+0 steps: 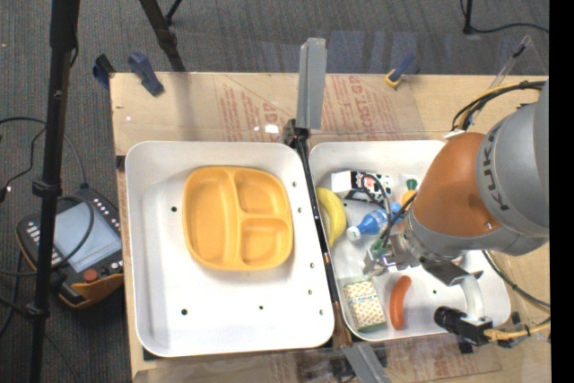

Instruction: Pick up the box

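Note:
The box [363, 303] is small and pale with a speckled green top. It lies flat near the front left corner of the right bin [502, 305]. My gripper [384, 254] hangs under the grey and orange arm [466, 197], low over the middle of that bin. It is just behind the box and slightly to its right, apart from it. Nothing shows held in it. The arm's bulk hides the right half of the bin.
Around the gripper in the right bin lie a banana [330, 215], a blue bottle [369, 222], a red-orange oblong piece [399, 300] beside the box, and a black-and-white packet [366, 182] at the back. A yellow divided plate [239, 217] sits in the left bin [152, 282].

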Robot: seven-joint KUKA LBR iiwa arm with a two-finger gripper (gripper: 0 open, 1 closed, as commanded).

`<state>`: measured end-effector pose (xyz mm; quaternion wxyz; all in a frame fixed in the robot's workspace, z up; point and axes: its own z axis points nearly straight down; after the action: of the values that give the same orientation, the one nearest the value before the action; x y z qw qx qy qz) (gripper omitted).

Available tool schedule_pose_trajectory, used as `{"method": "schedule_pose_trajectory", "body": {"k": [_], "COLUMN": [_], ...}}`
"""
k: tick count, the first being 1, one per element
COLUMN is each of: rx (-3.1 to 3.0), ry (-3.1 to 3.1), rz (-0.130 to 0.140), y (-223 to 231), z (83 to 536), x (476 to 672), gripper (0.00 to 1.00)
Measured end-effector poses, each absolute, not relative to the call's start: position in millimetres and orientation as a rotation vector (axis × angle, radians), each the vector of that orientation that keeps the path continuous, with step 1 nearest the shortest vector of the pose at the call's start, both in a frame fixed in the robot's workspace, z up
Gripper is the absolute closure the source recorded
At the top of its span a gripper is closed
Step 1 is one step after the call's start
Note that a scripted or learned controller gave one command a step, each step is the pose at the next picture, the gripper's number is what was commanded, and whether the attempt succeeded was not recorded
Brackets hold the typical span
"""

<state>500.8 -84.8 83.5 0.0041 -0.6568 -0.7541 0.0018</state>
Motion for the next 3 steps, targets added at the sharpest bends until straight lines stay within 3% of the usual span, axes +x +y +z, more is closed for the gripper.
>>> {"method": "schedule_pose_trajectory", "body": {"k": [1, 2, 3], "rx": [-1.899, -1.825, -1.854], "ry": [-2.493, -2.547, -2.53], "rz": [0.004, 0.003, 0.006], "y": [-99, -90, -7], "z": [121, 101, 184], "x": [475.5, 477.5, 476.9], "gripper": [1.0, 1.0, 1.0]}}
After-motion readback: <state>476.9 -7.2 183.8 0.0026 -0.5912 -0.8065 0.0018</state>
